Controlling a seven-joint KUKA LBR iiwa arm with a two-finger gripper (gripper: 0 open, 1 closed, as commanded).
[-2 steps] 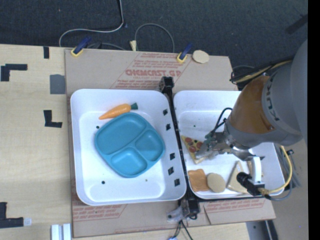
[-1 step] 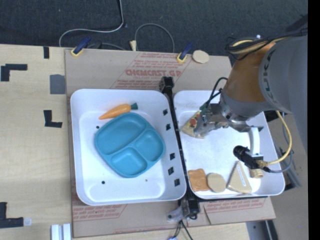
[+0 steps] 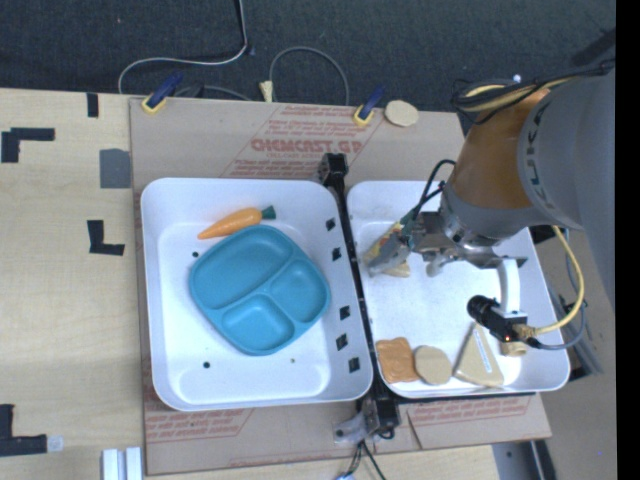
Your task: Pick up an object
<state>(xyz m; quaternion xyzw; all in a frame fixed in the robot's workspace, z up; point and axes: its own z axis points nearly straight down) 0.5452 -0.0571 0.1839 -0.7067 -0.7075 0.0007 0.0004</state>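
My gripper (image 3: 400, 243) is low over the upper left part of the right bin (image 3: 440, 313), close to the divider between the bins. A small tan and grey object (image 3: 386, 259) lies right at the gripper's tip; whether it is held is hidden by the wrist. Along the right bin's front edge lie a brown toast slice (image 3: 395, 359), a round pale biscuit (image 3: 433, 365) and a pale wedge (image 3: 480, 361). In the left bin (image 3: 165, 268) sit a blue divided plate (image 3: 260, 288) and an orange carrot (image 3: 232, 222) just behind it.
The grey arm with its orange band (image 3: 500, 158) covers the right bin's back right corner. A black cable connector (image 3: 492, 315) hangs over the bin's right side. A black divider clamp (image 3: 334, 173) stands between the bins. A round tan disc (image 3: 401, 114) lies on the cardboard behind.
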